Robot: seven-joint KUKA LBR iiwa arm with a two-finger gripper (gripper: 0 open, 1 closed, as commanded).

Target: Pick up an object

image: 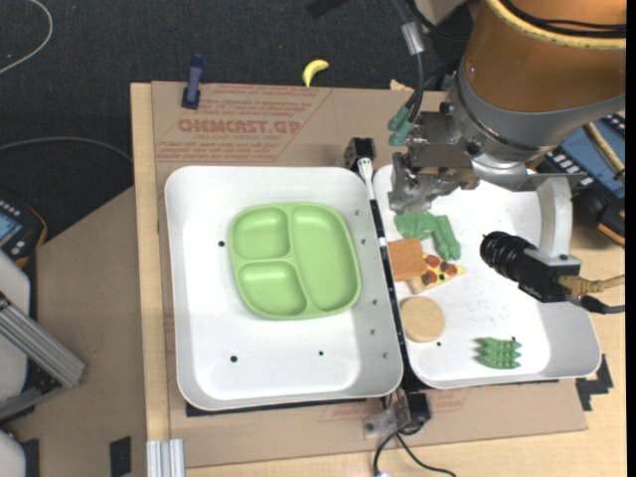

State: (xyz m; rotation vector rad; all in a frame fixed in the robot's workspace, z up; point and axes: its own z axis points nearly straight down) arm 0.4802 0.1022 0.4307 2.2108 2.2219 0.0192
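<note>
gripper (409, 199) low over right bin (502, 306), back-left corner | jaws: I can't tell if apart or together | green pods (438, 235) just beside gripper | toast (406, 258), pizza (444, 271), disc (422, 318) along left wall | left bin (199, 316): green tray (295, 261)

Gripper end blurred, arm cropped top & right.
Arm (547, 48) is cut off by the top & right edges. Gripper (410, 203) is smeared grey and its lower end can't be made out. Green toy (438, 235) is part-covered by it, type unclear. Far rim of right bin (556, 366) is hidden behind the arm. Small yellow obj (315, 71) beyond the cardboard (248, 127): too small to be named.
</note>
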